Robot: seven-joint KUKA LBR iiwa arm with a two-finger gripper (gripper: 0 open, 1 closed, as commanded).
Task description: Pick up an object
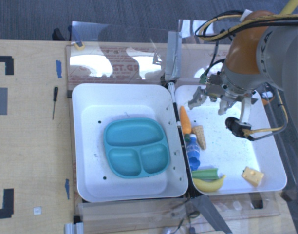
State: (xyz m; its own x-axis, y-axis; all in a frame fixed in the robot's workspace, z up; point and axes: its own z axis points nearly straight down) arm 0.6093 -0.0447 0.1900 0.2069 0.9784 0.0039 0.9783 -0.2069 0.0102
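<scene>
Toy food lines the right bin's [273, 177] left wall — carrot [185, 121], corn [200, 137], blue bottle [193, 151], banana [209, 183] — with cheese [252, 175] apart near the front. Gripper [210, 102] hangs spread and empty above the bin's back, likely poised to descend. The teal tray [136, 146] sits in the left bin [85, 130].

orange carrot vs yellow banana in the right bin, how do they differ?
The orange tapered carrot lies near the bin's upper left, running lengthwise along the divider; the yellow curved banana lies crosswise at the near edge. The carrot is straight, the banana bent. Both rest in the right white bin, apart from the pincer.
</scene>
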